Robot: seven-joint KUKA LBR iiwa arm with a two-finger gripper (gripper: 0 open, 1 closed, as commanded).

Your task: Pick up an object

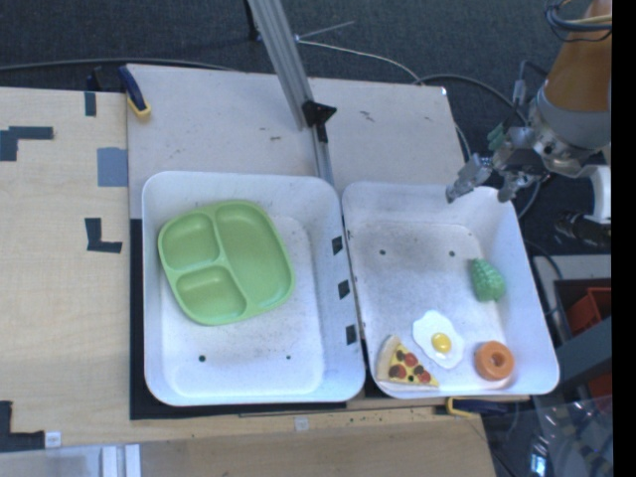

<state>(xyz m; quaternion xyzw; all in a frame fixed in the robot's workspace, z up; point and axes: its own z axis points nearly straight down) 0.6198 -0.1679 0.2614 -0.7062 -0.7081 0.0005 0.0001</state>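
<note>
Pizza slice (405,363), fried egg (437,341) and doughnut (494,360) lay along the right bin's (397,217) near edge, a green toy (487,279) by its right wall. Over the far right corner, the gripper (482,183) hung spread, gripping nothing, apparently poised to descend.

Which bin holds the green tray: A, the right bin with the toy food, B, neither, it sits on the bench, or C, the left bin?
C: the green tray lies flat inside the left bin, while the right bin holds the pizza slice, fried egg, donut and a green toy.
</note>
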